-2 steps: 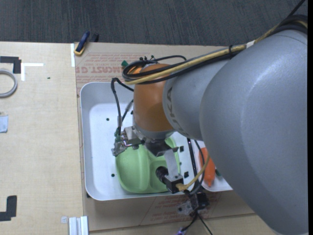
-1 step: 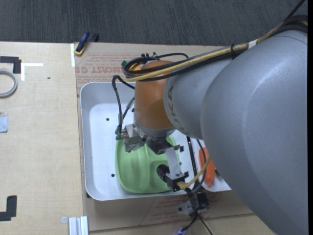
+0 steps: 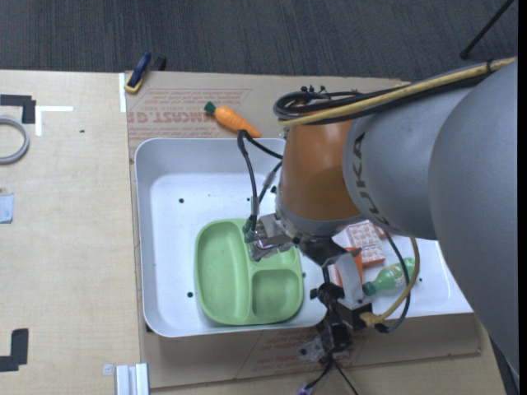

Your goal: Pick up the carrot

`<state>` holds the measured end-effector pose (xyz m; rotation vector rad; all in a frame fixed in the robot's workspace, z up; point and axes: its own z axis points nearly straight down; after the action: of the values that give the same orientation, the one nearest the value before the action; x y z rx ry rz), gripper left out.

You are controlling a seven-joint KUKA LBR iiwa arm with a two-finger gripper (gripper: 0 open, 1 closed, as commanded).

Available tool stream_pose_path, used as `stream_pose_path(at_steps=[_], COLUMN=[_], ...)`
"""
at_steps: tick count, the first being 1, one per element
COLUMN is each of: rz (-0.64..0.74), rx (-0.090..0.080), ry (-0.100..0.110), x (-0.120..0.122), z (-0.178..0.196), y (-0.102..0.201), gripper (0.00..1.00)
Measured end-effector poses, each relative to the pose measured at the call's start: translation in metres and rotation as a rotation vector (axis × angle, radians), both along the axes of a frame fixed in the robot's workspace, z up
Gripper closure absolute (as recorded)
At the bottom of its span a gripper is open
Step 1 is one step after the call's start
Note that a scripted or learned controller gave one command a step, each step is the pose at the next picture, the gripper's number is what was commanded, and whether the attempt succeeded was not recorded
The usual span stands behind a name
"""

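Nothing is picked up yet: I'm seeing the carrot (image 3: 231, 118) lying outside the bin (image 3: 165, 189) (on cardboard beyond its far rim), while my hand (image 3: 262, 241), grip state unclear, is hovering over the green tray (image 3: 221, 271).

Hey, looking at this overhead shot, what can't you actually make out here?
- End effector: in the camera view the orange band and wrist cover most of it, so its state is unreadable.
- Carrot: lies outside the bin on the cardboard; its tip runs behind the arm.
- Green bottle and printed box: partly covered by the arm and cables; print too small to read.
- Green divided tray: upper right corner covered.
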<state>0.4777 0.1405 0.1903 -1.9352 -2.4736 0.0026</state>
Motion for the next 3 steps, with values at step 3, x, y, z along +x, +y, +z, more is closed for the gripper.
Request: stream_pose_path(at_steps=[3], rz=[-0.223], rx=[-0.002], ry=[0.001], x=[0.108], z=[0.024], y=[0.079], gripper=[0.00])
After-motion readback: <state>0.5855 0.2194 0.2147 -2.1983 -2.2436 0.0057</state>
